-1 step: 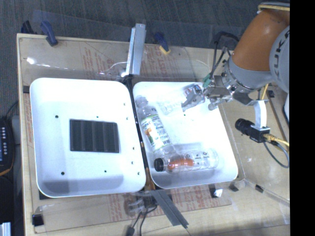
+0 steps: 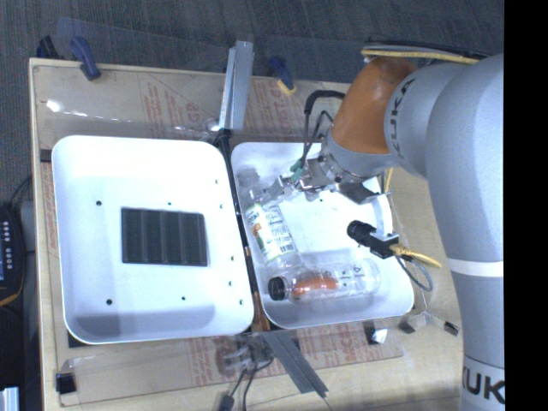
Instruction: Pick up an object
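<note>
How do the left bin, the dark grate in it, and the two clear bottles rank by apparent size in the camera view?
1. Left bin
2. Dark grate
3. The bottle with a black cap and the labelled bottle look alike; unranked.

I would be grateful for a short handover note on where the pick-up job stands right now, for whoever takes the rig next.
Gripper: down in the far end of the right bin, over the clear bottles; whether its fingers are open or shut cannot be told from this view.
Things: a labelled clear bottle lies along the right bin's left side; a clear bottle with a black cap and orange contents lies across its near end. The left bin has a dark grate.
Done: no object visibly lifted.
Left: secure a grasp and lift.
</note>
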